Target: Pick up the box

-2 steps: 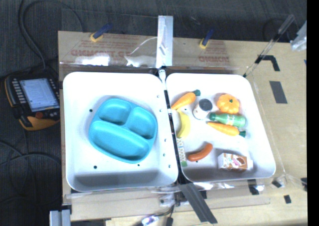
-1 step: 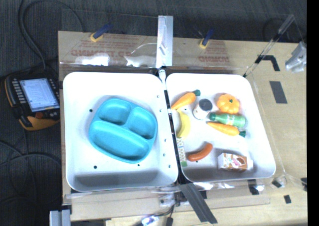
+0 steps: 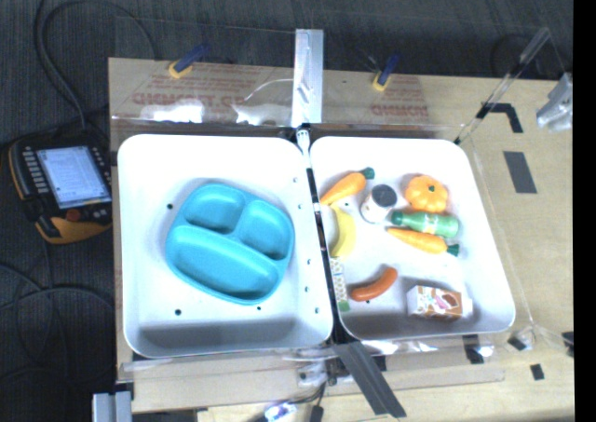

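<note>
From my feed the box lies at about 5 o'clock in the right bin, near its front wall. A sausage sits just beside it at 9 o'clock, and a carrot and green bottle lie toward 12. A banana hugs the divider. The left bin holds a blue tray.

Even bright light, soft shadows, slightly blurry.

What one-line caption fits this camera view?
Box lies in right bin among toy foods; blue divided plate sits in left bin.
</note>
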Action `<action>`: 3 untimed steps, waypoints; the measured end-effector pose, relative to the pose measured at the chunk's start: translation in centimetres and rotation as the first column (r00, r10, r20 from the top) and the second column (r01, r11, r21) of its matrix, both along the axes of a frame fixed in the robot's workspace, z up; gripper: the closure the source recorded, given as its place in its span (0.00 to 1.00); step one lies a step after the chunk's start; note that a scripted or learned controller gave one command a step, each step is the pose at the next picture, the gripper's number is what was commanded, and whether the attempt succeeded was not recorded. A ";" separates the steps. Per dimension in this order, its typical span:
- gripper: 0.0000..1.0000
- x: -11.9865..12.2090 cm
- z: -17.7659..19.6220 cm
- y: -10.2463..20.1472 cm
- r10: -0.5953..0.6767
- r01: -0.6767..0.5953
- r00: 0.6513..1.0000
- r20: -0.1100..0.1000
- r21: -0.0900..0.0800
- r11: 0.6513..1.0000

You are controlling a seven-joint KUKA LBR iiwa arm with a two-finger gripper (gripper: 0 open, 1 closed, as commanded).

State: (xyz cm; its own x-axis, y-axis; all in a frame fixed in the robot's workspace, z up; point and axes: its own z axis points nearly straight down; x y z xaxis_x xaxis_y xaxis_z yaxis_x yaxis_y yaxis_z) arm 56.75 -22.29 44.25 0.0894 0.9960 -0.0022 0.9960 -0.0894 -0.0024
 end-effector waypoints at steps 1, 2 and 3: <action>1.00 0.1 0.9 0.0 0.002 -0.002 1.000 0.000 -0.001 1.000; 1.00 0.2 1.8 0.1 0.003 -0.003 1.000 -0.001 -0.002 1.000; 1.00 0.3 2.7 0.1 0.004 -0.004 1.000 -0.001 -0.003 1.000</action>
State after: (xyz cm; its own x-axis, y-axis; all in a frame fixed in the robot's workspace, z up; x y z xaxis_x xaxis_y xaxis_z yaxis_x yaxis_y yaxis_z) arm 57.03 -22.21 46.94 0.0855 0.9963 -0.0050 0.9963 -0.0856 -0.0028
